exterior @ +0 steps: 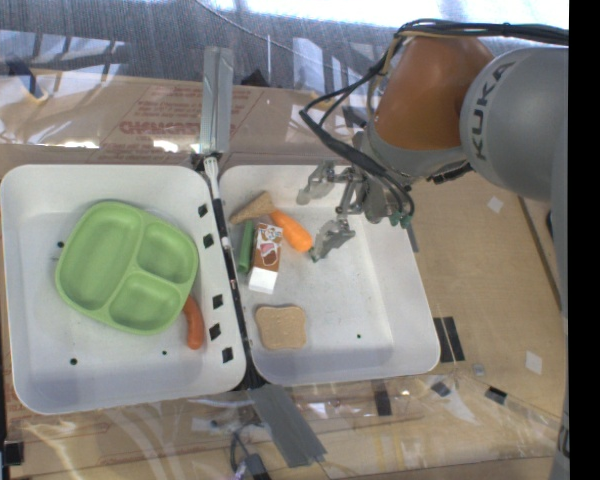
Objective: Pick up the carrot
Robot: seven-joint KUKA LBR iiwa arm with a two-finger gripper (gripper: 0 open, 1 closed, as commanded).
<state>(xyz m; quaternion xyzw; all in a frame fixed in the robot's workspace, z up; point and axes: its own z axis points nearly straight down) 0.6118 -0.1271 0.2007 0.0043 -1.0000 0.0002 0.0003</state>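
We see the gripper in the right bin, its fingers spread apart and holding nothing, just beside the carrot. The carrot lies by a small box whose label is too tiny to read. The arm says KUKA, cut off at the edge.

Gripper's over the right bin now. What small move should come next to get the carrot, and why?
Probably a short shift toward the view's left, then down. The gripper hangs with its fingers apart just right of the carrot, which lies bare in the right bin, beside the small carton. The fingers don't straddle the carrot yet, so closing now would likely miss.
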